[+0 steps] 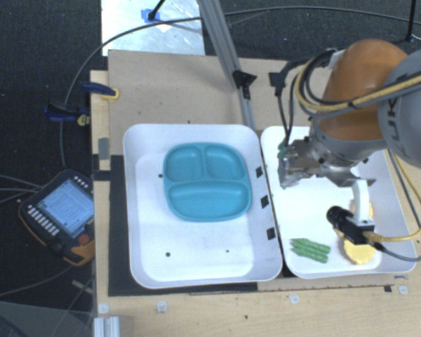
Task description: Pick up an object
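At the near edge of the desk (196,293), in the right bin (302,209), lie the things that can be picked: a bunch of green beans (310,250) on the bin floor, and just beside it to the right a yellow piece (358,253), partly under a black fitting with a cable. Both sit close to the near rim of this bin.

A little farther, the claw (292,168) hangs over the far-left part of the same bin, near the wall between the two bins. It is apart from the beans and from the yellow piece. I cannot tell if it is spread or pressed together, because the metal parts are blurred, and nothing is seen in it.

To do this step well, I think the arm must first come toward the near edge, stop above the middle of the beans, and go down straight, not too near the rim.

In the left bin (147,258) rests a blue divided plate (207,181), upright and flat.
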### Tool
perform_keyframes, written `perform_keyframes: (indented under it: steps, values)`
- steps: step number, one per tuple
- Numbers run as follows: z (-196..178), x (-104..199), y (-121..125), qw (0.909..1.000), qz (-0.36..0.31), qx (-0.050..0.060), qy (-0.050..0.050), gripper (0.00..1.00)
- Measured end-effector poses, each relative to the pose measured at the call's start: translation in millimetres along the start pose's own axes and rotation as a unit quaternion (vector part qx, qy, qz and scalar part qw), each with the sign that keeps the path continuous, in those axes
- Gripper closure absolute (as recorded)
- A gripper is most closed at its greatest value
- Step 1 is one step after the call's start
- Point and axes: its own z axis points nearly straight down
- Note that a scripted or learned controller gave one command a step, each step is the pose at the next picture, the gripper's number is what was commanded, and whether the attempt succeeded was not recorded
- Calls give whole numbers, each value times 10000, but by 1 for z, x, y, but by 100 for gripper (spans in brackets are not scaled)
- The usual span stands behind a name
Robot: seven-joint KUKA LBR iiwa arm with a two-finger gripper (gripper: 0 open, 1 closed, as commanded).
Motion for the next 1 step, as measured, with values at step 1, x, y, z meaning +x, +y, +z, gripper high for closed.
perform_keyframes:
  steps: [1]
  values:
    - [21,55,-6,10000,-6,6,3,100]
